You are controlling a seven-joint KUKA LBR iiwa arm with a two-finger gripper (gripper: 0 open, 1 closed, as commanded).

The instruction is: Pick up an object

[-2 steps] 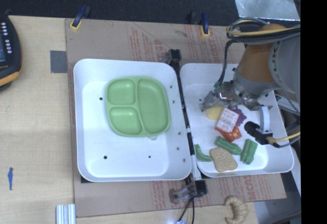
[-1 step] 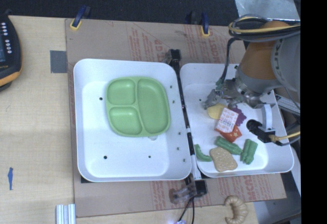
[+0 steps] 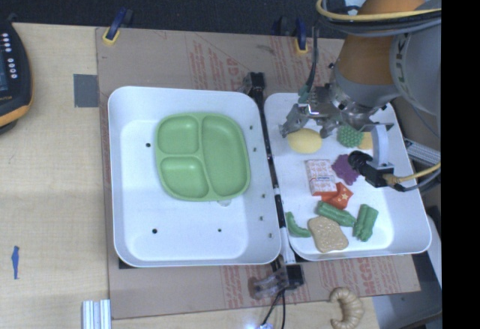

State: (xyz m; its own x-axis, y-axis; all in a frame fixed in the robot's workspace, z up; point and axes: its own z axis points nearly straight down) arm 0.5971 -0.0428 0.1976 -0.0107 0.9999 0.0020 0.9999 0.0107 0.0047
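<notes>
Arm: I see my grey arm with its orange band reaching in from the right, above the far end of the right bin [image 3: 405, 234]
End effector: the end effector [image 3: 306, 124] hangs low over the far left part of the right bin, just above a yellow lemon-shaped toy [image 3: 304, 142]; its metal fingers look spread apart, with nothing between them
Lemon toy: lies in the right bin near its far left corner, directly under the fingers; I cannot tell whether they touch it
Other items in the right bin: a green knobbly piece [image 3: 349, 135] just right of the lemon, a purple grape bunch [image 3: 345, 167], a red and white packet [image 3: 320, 176] in the middle, a red pepper piece [image 3: 339, 196] just below it, a green bean pod [image 3: 334, 213], a dark green vegetable [image 3: 365, 222] near the right side, a tan bread slice [image 3: 328, 234] at the near edge, and a small green curved piece [image 3: 296, 227] by the left wall
Left bin: the left bin [image 3: 135, 237] holds a light green divided plate [image 3: 202, 156] with three compartments, lying flat
Table: the table [image 3: 52, 192] carries both bins side by side on a brown board [image 3: 180, 58]
</notes>
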